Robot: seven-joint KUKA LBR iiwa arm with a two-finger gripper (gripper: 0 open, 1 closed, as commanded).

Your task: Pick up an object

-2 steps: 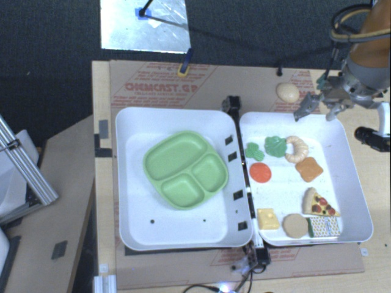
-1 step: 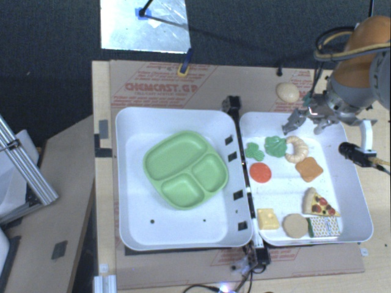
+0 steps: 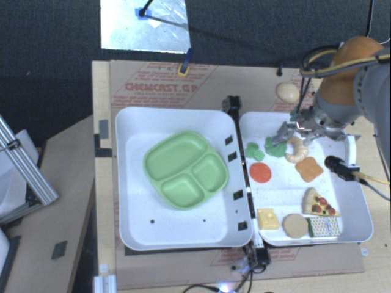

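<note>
Where the arm [image 3: 351,84] bends, its tool [image 3: 287,133] overhangs the right bin [image 3: 360,218].

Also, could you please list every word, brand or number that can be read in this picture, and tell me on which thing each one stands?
"CHEMCAST GP", in red print on the brown board under the bins, above the left bin.
Smaller red print on the same board, just below that line and again along the front edge near the bottom: too small and blurred to read.
Patterned card in the right bin: no print can be made out.
</note>
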